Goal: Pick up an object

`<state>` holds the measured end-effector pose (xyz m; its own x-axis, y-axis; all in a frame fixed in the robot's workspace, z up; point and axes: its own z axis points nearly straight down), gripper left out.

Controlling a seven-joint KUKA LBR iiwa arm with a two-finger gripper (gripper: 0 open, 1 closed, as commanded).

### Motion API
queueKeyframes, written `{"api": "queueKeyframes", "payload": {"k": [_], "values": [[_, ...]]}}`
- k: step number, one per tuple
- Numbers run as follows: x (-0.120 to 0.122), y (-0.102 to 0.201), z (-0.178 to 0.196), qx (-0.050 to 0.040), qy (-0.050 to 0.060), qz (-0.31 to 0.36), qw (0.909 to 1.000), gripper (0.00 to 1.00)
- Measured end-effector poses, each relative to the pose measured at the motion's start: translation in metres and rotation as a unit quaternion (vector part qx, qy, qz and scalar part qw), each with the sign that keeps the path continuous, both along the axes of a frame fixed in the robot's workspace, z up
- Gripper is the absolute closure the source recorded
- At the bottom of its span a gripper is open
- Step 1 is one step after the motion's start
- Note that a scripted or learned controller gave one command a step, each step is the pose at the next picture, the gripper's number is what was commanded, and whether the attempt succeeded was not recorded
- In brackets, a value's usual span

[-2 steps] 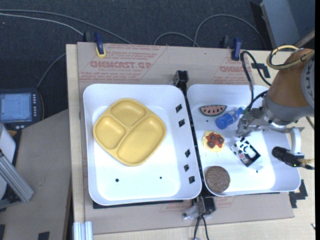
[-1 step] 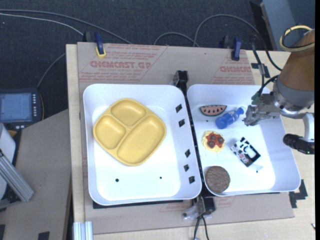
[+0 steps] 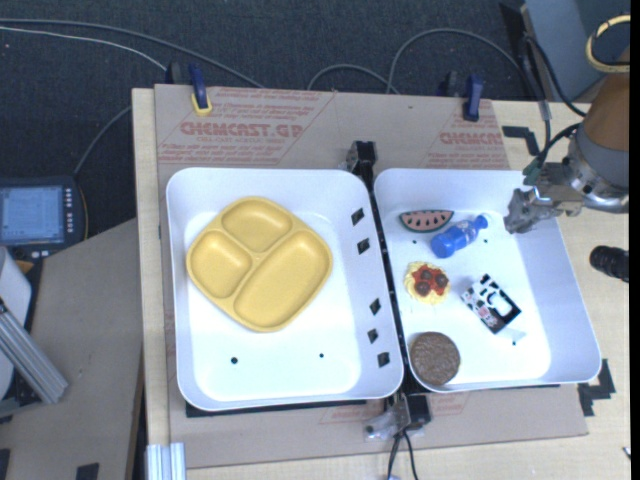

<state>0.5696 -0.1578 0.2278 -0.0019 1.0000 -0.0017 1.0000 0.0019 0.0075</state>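
Round speckled brown disc (image 3: 435, 357) at right bin's (image 3: 560, 298) front edge, glossy blue bottle (image 3: 459, 236), gripper (image 3: 524, 211) blurred, grip state unclear

The bench (image 3: 250, 118) is a brown board printed with red lettering, held at its far edge by two blue clamps, one (image 3: 200, 96) far-left of the black divider clip (image 3: 361, 154) and one (image 3: 471, 98) far-right of it. Two shallow white bins lie directly on it, touching along that clip's line: the left bin (image 3: 200, 368) to the clip's left, the right bin (image 3: 560, 308) to its right. Bare board shows behind both bins.
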Motion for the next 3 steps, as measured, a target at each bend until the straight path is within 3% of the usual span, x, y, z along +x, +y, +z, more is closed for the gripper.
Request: {"api": "queueKeyframes", "payload": {"k": [1, 3], "values": [[0.001, 0.000, 0.001, 0.0008, 0.003, 0.000, 1.0000, 1.00], [0.020, 0.111, 0.019, 0.0022, 0.003, 0.003, 1.0000, 1.00]]}}
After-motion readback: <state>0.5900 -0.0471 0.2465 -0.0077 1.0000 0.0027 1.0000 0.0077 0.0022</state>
